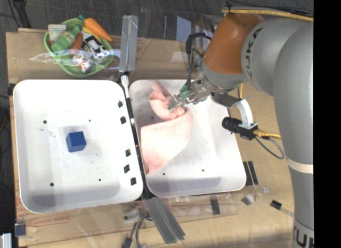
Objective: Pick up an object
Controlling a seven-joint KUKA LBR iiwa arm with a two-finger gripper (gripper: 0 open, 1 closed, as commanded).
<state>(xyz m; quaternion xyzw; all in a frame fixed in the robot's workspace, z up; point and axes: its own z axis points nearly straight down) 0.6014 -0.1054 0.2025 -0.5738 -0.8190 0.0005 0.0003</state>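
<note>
A pink cloth (164, 135) lies crumpled in the right bin (224, 172), stretching from the far left part toward the near middle. My gripper (178, 103) is down on the cloth's upper bunched part, and the pink fabric appears pinched and lifted between its fingertips. A small blue cube (76, 141) rests in the left bin (32, 183), far from the gripper.
A green bowl (64, 66) holding toy food, including an orange carrot (96, 28), sits behind the left bin. A grey divider (129, 135) runs between the bins. The arm's grey body (287, 71) and a cable cover the right side.
</note>
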